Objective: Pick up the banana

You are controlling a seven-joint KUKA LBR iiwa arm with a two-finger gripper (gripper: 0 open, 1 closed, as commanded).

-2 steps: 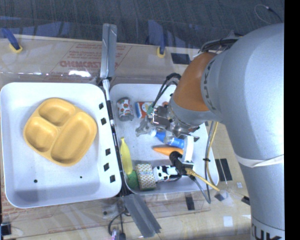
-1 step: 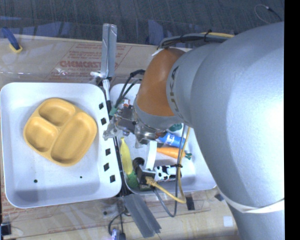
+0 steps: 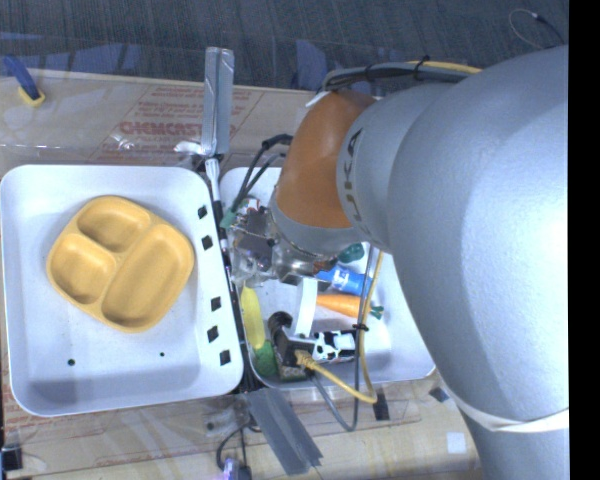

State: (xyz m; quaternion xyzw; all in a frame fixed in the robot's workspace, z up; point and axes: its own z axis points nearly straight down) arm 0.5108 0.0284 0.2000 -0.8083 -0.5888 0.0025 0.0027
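The banana [image 3: 251,316] is a yellow, slightly curved fruit lying lengthwise along the left wall of the right bin [image 3: 412,360]. My gripper [image 3: 247,260] hangs at the end of the grey arm with the orange band, directly above the banana's upper end and close to it. The arm's bulk covers most of the right bin. The wrist hardware hides how the gripper meets the banana.
The left bin [image 3: 20,268] holds a yellow divided plate [image 3: 120,262]. Crowded beside the banana in the right bin are a blue bottle [image 3: 348,281], an orange item [image 3: 340,306], a black-and-white object [image 3: 332,346] and something green [image 3: 263,356]. A divider wall [image 3: 220,298] separates the bins.
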